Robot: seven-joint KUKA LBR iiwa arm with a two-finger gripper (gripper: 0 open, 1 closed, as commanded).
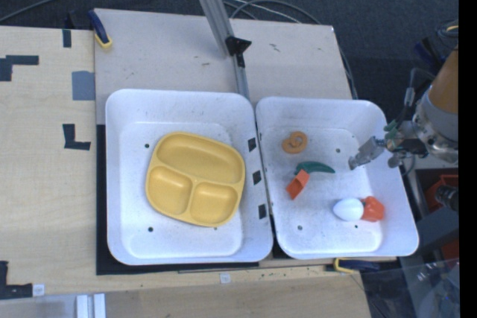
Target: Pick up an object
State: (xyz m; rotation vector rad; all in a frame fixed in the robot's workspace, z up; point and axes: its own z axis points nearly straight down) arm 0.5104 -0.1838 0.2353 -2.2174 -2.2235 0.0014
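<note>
The right bin (328,109) holds several small objects. A tan ring-shaped piece (296,142) lies near its middle, with a curved green piece (317,167) just below it and an orange-red wedge (297,185) under that. A white egg (347,209) sits at the front right, touching an orange piece (373,208). My gripper (376,153) hangs over the right side of this bin, above and to the right of the egg, apart from every object. I see nothing held in it.
The left bin (123,160) carries a yellow divided plate (196,178). A slanted metal rail (212,0) runs from the top down to the seam between the bins. Cables lie on the dark floor behind the bench.
</note>
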